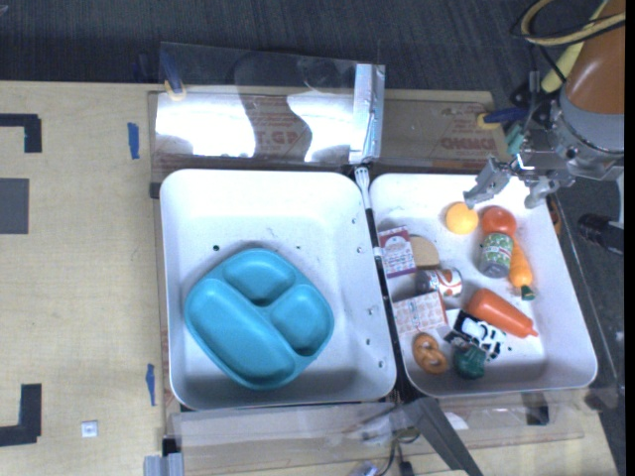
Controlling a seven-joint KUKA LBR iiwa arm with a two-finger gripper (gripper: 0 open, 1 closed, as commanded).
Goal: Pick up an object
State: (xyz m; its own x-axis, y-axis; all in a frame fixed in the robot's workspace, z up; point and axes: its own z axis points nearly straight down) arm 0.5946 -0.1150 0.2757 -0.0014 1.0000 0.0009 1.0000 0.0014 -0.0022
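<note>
Open hand (510,183) above right bin (571,296), near yellow ball (459,218).

Toy pile (466,286) in rt bin (571,350)

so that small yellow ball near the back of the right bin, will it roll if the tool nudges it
Probably. The small round yellow ball looks smooth and sits on the flat white floor of the right bin, so a nudge would likely send it rolling. The red-topped can close beside it might stop it.

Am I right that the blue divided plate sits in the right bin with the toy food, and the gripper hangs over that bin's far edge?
Not quite: the camera view shows the blue divided plate alone in the left bin. The toy food is in the right bin, with the gripper over its far edge.
</note>
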